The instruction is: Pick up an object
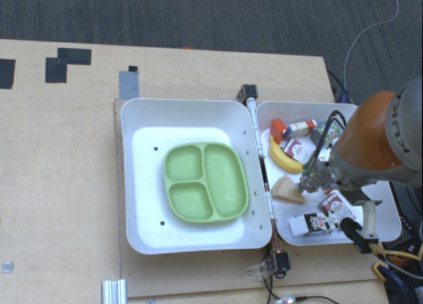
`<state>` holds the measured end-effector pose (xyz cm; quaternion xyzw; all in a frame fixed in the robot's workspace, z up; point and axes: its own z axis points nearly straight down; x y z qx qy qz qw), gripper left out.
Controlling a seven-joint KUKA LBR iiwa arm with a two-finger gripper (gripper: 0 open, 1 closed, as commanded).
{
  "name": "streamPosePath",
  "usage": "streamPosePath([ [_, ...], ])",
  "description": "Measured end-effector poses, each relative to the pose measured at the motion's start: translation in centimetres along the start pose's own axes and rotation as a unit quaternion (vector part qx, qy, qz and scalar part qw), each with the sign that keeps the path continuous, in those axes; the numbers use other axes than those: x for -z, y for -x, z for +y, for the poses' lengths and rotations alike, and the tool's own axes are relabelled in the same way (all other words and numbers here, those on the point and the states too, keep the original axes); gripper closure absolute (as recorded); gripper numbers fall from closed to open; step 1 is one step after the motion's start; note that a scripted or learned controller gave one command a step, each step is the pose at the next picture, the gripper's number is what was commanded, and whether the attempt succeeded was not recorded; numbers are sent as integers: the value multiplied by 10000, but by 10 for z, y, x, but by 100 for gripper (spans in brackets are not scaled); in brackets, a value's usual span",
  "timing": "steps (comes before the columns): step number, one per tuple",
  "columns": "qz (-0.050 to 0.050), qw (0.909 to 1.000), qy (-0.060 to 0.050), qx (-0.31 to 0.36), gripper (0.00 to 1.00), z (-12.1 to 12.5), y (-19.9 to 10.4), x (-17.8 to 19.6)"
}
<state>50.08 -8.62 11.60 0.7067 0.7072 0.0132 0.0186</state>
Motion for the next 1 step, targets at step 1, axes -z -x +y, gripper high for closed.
streamPosePath([
  [1, 1, 10000, -2, 4, 0, 0, 0, 0],
])
